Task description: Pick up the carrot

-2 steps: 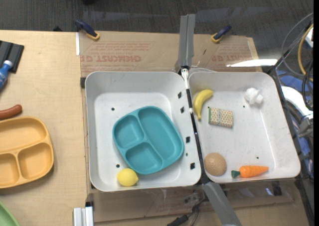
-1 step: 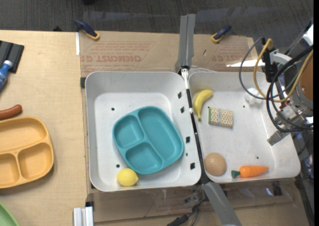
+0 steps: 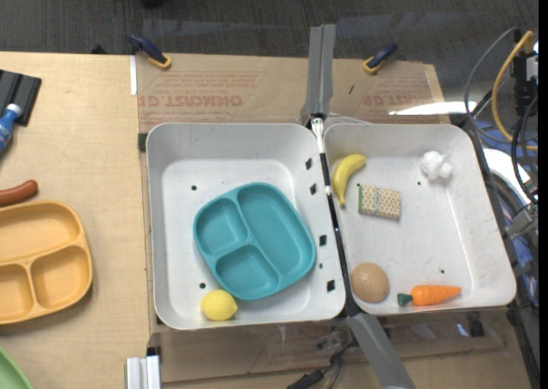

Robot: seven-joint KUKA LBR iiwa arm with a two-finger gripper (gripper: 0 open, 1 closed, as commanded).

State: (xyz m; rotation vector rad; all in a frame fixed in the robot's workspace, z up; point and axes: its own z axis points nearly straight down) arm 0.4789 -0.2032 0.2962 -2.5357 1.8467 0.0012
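We find the carrot (image 3: 433, 295) lying flat against the near wall of the right bin (image 3: 479, 164), just right of the potato (image 3: 370, 282), and, unable to tell the gripper's opening, judge that fingers descending here could strike the wall or potato.

Two white bins side by side, left bin (image 3: 163, 207) holding a teal divided plate (image 3: 253, 240) and a lemon (image 3: 218, 305), right bin (image 3: 479, 207) holding a banana (image 3: 346, 175), small green box (image 3: 379, 202), white crumpled object (image 3: 437, 166), brown egg-shaped item (image 3: 370, 282), carrot (image 3: 431, 295) near front edge
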